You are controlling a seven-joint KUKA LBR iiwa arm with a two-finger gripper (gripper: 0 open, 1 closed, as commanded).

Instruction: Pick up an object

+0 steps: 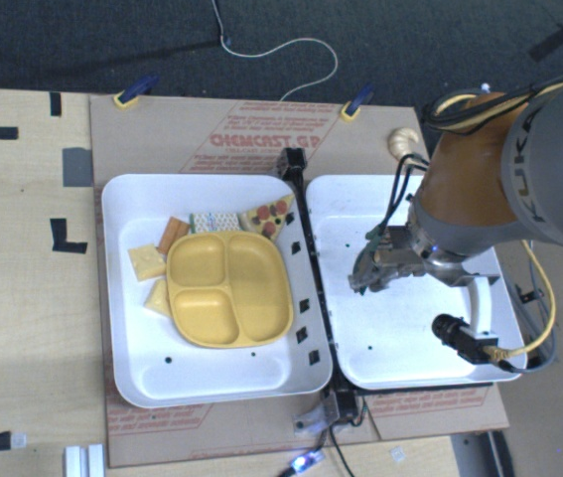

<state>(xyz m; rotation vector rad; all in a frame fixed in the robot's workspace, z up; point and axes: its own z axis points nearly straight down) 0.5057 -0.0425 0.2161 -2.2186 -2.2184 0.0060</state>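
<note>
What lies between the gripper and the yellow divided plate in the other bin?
In the camera view, the gripper hangs over the right bin. Bare white bin floor, then the black divider where the two bins meet, separate it from the yellow divided plate.

— How many bins are seen on the bench?
— Two shallow white bins are counted: the left bin (122, 296) and the right bin (400, 366).
— What is counted in the left one?
— One yellow divided plate (229, 288), with three compartments, is seen. About five small flat pieces (147, 262) are made out around its upper and left edges; an exact count cannot be given, since some are partly hidden.
— And clamps?
— Two clamps (135, 90) are counted along the cardboard's far edge.
</note>
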